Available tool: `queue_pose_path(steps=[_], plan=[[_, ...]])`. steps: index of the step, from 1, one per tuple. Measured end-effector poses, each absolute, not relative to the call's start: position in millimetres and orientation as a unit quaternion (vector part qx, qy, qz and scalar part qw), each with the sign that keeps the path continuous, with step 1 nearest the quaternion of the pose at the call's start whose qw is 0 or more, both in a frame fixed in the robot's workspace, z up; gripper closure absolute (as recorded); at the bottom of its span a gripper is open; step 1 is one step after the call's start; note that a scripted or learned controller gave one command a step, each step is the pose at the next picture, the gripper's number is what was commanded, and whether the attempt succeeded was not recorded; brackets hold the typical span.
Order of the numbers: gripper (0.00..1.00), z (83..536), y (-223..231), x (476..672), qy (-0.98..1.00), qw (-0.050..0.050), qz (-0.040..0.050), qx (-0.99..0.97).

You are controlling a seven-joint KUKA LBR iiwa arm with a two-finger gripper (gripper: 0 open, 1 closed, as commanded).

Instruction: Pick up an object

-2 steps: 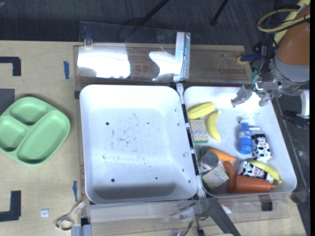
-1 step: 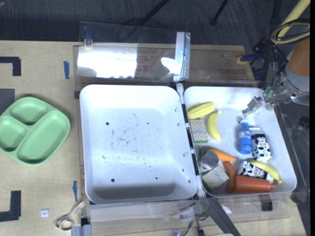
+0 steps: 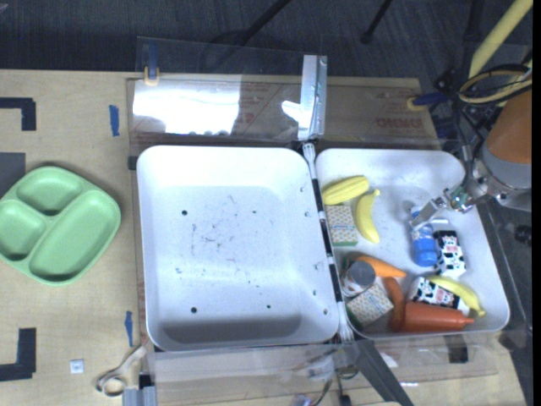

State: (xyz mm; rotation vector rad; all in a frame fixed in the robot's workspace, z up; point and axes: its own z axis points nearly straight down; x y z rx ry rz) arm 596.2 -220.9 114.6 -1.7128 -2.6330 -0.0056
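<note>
Wooden bench bearing two bins, the gripper (image 3: pixel 434 210) is hovering just above the blue bottle (image 3: pixel 424 248), fingers seemingly parted to take it.

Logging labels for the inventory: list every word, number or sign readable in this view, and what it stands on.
No text reads clearly.
Cardboard sheet behind the right bin: reddish printed lettering, too blurred to read.
Black-and-white carton: cow-patch pattern, no legible words.
Small checked box: pattern only, print too small.
Can: label too small to read.
</note>
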Motion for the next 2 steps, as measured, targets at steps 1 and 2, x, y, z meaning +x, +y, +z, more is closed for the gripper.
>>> queue_pose_path(steps=[1,2], plan=[[0.0,191.3,-158.1,652.4,-0.868,-0.002,-0.0012,-0.497],[0.0,101.1,-105.5,634.4,-0.888,-0.009,-0.0028,-0.46]])
